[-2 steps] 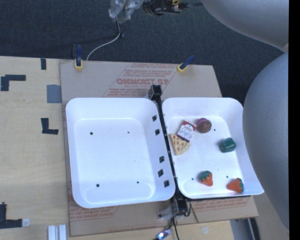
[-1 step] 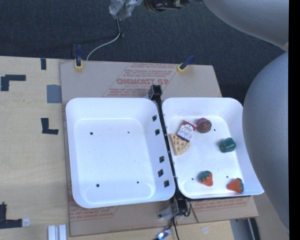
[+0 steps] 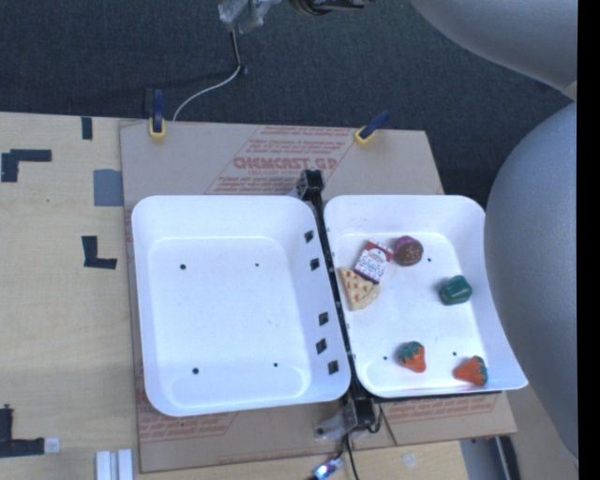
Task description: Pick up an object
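Note:
The right bin (image 3: 469, 217) holds several small objects. A red and white packet (image 3: 373, 262) lies next to a dark maroon round piece (image 3: 407, 250). A tan wedge (image 3: 357, 288) rests by the divider. A green block (image 3: 455, 291) sits near the right wall. Two red pieces lie at the front, one with a green top (image 3: 411, 356) and one in the corner (image 3: 472, 370). My gripper (image 3: 246, 11) is partly visible at the top edge, high above the bench and far from the bins. The grey arm (image 3: 548, 234) curves down the right side.
The left bin (image 3: 150, 220) stands beside the right one, with a black divider strip (image 3: 323, 281) between them. Both sit on a cardboard sheet (image 3: 281, 159) held by two clamps. A thin cable (image 3: 202, 89) runs from the top edge to the left clamp.

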{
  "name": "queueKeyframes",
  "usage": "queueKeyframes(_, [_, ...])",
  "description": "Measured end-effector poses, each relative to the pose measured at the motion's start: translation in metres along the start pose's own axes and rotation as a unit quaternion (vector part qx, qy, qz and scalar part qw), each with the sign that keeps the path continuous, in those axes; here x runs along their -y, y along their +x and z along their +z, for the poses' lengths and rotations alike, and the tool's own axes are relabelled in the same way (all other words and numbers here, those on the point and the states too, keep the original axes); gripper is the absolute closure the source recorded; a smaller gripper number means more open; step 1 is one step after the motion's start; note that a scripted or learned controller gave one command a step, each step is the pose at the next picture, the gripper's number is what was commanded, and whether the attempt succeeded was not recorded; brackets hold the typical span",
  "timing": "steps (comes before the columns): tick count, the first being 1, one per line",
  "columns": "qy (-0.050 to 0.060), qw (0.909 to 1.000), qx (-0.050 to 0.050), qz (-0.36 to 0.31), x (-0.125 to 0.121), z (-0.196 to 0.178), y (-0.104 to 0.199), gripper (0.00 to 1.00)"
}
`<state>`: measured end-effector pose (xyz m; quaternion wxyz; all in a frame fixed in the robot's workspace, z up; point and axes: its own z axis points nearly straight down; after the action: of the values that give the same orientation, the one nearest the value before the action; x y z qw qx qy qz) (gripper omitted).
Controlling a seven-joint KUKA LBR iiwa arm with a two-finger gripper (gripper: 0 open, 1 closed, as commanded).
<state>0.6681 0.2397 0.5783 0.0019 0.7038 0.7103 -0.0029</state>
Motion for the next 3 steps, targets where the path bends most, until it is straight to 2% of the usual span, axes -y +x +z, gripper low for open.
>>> queueKeyframes(3, [-0.015,0.9999,-0.003,0.002,-0.003,-0.027,0.004,1.0])
